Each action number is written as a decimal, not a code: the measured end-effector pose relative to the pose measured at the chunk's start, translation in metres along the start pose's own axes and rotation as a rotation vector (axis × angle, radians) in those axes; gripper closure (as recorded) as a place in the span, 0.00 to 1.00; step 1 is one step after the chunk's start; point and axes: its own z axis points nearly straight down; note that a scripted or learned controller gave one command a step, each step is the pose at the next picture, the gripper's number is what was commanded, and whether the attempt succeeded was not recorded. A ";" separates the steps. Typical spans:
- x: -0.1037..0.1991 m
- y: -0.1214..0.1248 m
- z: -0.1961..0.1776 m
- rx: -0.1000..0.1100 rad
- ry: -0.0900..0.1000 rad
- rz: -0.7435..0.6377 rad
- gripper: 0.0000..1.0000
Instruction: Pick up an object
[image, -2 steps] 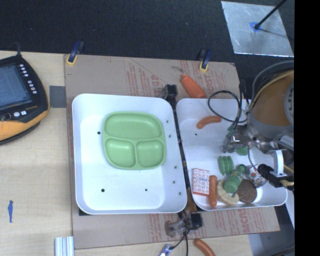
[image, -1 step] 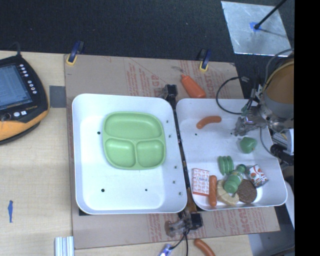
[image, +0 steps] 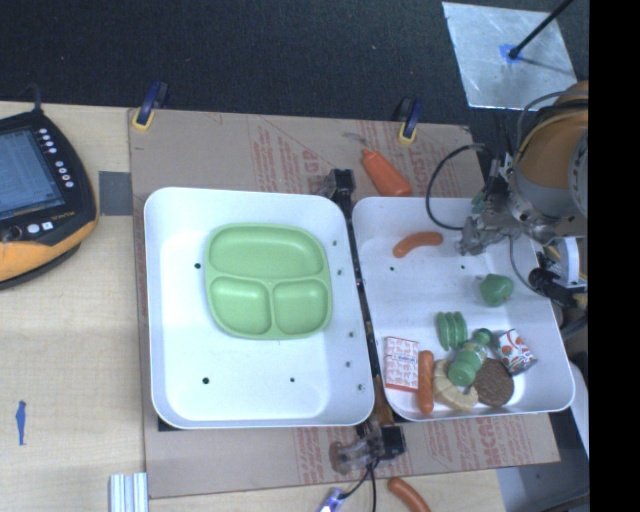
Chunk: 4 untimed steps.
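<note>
Two bins: left bin (image: 175, 390) bears a green divided plate (image: 268, 280); right bin (image: 400, 285) bears the toy food.
My gripper (image: 478, 236): over the right bin's far edge, fingers too small and dark here, so I cannot tell their state.
Nearest pick: orange sausage (image: 416, 243), just left of me, apart.
Green lump (image: 495, 290): near, below me.
Pile (image: 465, 370): near corner, crowded together.
Outside: carrot (image: 384, 173) on the cardboard.

Glossy white plastic bins (image: 170, 300), matt green plastic plate (image: 268, 280), cardboard underlay (image: 290, 150)
</note>
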 end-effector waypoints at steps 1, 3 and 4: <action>0.000 -0.020 -0.107 -0.002 -0.001 0.001 0.00; 0.066 -0.036 -0.033 -0.001 0.000 0.001 0.00; 0.010 -0.068 -0.078 -0.001 -0.002 0.001 0.00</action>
